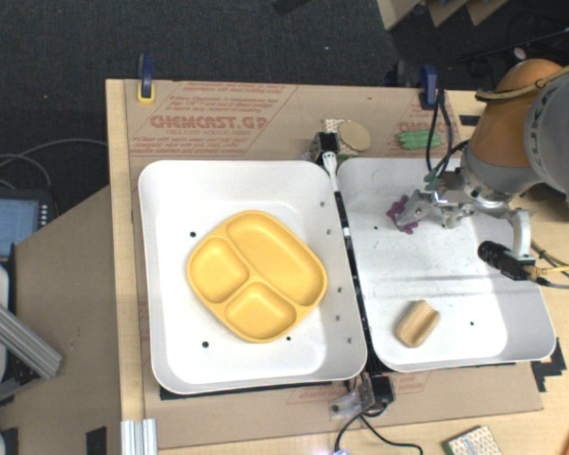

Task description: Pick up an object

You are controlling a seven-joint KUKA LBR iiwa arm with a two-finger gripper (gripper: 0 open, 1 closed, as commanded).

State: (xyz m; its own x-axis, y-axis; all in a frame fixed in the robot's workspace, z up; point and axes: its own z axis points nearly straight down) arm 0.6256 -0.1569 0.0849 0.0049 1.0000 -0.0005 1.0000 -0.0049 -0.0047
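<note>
gripper (pixel 410 218): seen low in the right white bin (pixel 512 344), upper left part; state of fingers cannot be told.
object: small tan cork-like cylinder (pixel 417 323), lying near front; judged light, stiff; best taken across its sides.

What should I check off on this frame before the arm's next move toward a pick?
1. Candidate object present: ok. A tan block lies in the right bin, near its front edge.
2. Block free of neighbours: ok, bare bin floor surrounds it.
3. Pincer over a bin: ok, it sits in the right bin's back half.
4. Pincer lined up with the block: not ok, it is well behind it.
5. Pincer holding something: cannot tell. Purple tips show, but whether anything is between them is unclear.
6. Left bin contents: ok, a yellow divided tray lies flat, clear of the arm.
</note>
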